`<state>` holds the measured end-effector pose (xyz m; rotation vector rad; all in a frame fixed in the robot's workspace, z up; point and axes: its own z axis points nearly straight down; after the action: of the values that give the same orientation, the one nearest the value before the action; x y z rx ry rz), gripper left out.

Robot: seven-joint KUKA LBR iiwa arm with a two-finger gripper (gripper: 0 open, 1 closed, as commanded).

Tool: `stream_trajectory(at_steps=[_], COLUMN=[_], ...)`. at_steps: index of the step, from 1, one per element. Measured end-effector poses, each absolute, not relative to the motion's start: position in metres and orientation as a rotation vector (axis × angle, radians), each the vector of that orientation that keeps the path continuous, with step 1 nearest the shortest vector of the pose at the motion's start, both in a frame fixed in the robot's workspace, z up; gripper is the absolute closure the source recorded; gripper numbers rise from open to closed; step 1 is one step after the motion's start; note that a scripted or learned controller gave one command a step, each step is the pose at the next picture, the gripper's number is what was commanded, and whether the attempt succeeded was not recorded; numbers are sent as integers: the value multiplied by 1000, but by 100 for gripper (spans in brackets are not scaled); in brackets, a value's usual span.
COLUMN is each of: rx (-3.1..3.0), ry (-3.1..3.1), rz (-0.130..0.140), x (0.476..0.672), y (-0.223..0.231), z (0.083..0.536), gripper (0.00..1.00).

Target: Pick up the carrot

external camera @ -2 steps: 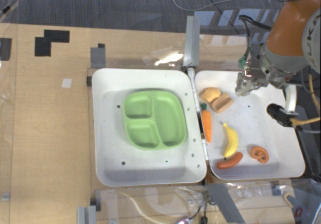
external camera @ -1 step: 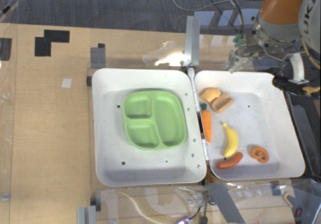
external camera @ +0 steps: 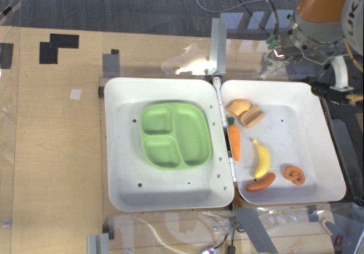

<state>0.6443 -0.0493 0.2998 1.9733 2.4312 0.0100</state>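
While you watch: small orange carrot with green top (external camera: 234, 141) lies along left wall of right white bin (external camera: 318, 133), beside yellow banana (external camera: 261, 159); two-finger gripper (external camera: 277, 56) hangs well apart, beyond bin's far rim; jaw state indiscernible.

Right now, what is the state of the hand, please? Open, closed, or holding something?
Hand: cannot be told. It hangs above the far edge of the right bin, away from the carrot, which lies in that bin.

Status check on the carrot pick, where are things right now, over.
Gripper above the right bin's far edge, nothing held. Carrot flat against that bin's left wall, untouched. Bread pieces just beyond it, banana alongside.
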Motion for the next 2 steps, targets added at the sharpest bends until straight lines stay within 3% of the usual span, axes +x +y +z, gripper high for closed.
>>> stream_trajectory(at_steps=[1, 2], rx=[1487, 1483], ry=[2763, 2758], rz=[4, 10], x=[625, 626], y=[-30, -30], z=[227, 239], gripper=[100, 100])
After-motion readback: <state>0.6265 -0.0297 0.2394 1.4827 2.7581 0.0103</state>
